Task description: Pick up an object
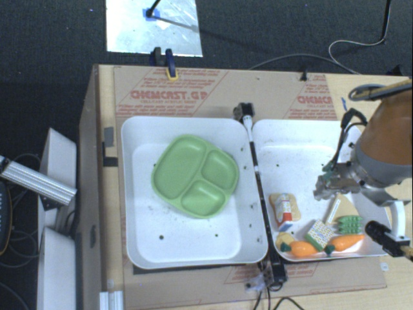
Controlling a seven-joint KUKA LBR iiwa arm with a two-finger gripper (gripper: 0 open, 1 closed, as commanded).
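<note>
Here the left bin (139,237) holds a green plate (195,175), the right bin (290,144) toys (316,236).

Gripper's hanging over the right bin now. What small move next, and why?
Probably lower the gripper slightly toward the green-patterned box just below it. The toys sit clustered at the right bin's near edge, and nothing shows between the fingers yet.

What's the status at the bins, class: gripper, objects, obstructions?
Gripper low over right bin, grip unclear. Toy carrot, small box, bottle clustered at near edge. Green divided plate alone in left bin.
</note>
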